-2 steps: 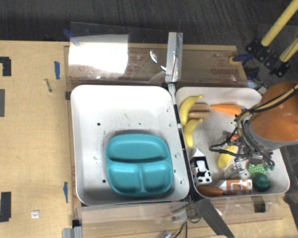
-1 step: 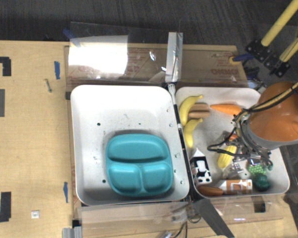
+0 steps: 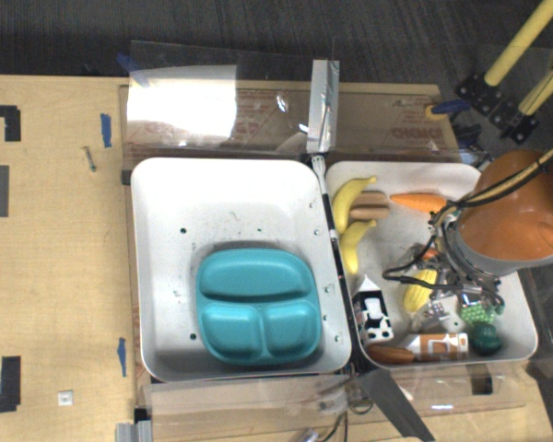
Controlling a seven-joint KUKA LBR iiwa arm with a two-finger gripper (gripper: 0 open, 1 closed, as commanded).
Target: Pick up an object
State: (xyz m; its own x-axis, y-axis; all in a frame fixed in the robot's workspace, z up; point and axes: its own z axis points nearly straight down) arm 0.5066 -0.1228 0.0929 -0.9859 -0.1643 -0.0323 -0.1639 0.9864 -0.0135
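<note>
Two white bins sit side by side, and the claw (image 3: 447, 288) hangs low in the right bin (image 3: 525, 339) over its clutter of banana (image 3: 350, 201), carrot (image 3: 415, 201) and small toys, seemingly placed to grasp one, though its opening cannot be told.

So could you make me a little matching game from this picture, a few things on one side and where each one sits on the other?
Things:
1. teal plastic divided tray
2. yellow banana
3. orange carrot
4. dark green round toy

Places:
A. right bin, near right corner
B. left bin, near half
C. right bin, far left corner
D. right bin, far side, right of the banana

Pairs: 1-B, 2-C, 3-D, 4-A
</note>
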